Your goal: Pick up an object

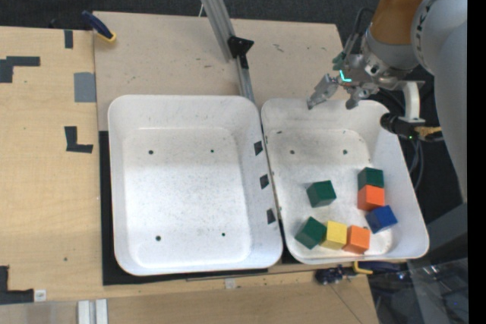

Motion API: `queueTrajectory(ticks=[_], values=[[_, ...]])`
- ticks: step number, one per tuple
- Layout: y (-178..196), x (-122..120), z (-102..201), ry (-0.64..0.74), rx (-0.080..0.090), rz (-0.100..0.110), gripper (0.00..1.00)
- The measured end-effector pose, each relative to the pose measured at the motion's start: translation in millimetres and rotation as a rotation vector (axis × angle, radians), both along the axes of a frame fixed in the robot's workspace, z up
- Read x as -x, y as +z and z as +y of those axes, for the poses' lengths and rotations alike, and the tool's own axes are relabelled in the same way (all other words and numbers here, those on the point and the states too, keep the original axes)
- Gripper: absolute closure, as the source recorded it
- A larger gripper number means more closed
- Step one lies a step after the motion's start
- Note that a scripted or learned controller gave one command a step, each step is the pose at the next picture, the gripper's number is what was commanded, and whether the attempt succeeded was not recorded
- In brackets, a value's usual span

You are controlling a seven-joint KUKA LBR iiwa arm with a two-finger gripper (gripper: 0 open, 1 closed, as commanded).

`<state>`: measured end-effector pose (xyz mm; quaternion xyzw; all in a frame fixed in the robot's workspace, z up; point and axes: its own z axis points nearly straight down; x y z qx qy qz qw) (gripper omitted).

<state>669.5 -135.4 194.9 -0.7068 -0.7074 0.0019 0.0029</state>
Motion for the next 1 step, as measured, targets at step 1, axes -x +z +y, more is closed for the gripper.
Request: queueTrajectory(ticks=[1], values=[[3.5,-1.1,-0.3,0.001,0.003,-0.005,0.0]])
